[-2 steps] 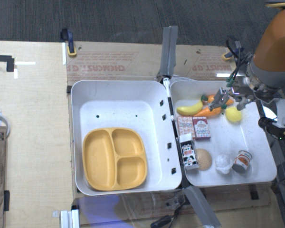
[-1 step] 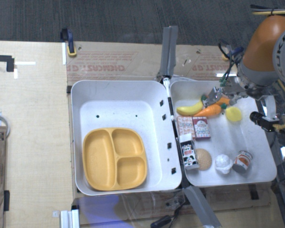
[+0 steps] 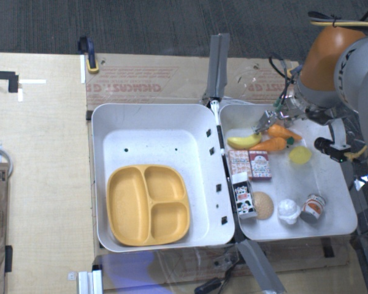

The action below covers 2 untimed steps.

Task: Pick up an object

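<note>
My gripper (image 3: 271,121) hangs low over the back of the right bin (image 3: 337,222), right above the upper of two orange carrots (image 3: 283,131). The lower carrot (image 3: 268,144) lies beside a yellow banana (image 3: 243,141), just in front of the gripper. A yellow lemon (image 3: 300,155) sits to the right of them. Whether the gripper touches the upper carrot cannot be made out.
Further forward in the right bin lie two small red-and-white boxes (image 3: 249,164), a black-and-white carton (image 3: 243,199), a brown round cookie (image 3: 264,206), a white crumpled object (image 3: 287,211) and a small can (image 3: 313,207). A yellow divided plate (image 3: 148,204) lies in the left bin (image 3: 110,118).
</note>
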Available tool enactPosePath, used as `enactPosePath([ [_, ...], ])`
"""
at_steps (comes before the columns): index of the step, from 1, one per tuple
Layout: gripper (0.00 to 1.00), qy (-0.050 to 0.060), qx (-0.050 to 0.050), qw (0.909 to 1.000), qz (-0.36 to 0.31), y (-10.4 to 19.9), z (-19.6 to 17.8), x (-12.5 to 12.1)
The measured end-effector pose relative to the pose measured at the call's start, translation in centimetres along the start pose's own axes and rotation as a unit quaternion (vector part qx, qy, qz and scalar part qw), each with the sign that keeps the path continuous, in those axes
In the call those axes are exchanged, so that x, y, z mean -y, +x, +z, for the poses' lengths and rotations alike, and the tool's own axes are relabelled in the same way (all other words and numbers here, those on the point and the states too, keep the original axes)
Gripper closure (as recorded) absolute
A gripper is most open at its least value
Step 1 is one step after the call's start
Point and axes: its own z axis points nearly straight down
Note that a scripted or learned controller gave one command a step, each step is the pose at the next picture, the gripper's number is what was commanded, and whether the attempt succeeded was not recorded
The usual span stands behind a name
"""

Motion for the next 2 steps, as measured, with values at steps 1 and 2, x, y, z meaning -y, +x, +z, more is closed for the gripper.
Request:
enactPosePath([
  [1, 0.00, 0.009, -0.005, 0.9999, -0.013, 2.7, -0.4, -0.1],
  [2, 0.00, 0.007, -0.006, 0.9910, -0.134, 5.8, 0.8, 6.2],
])
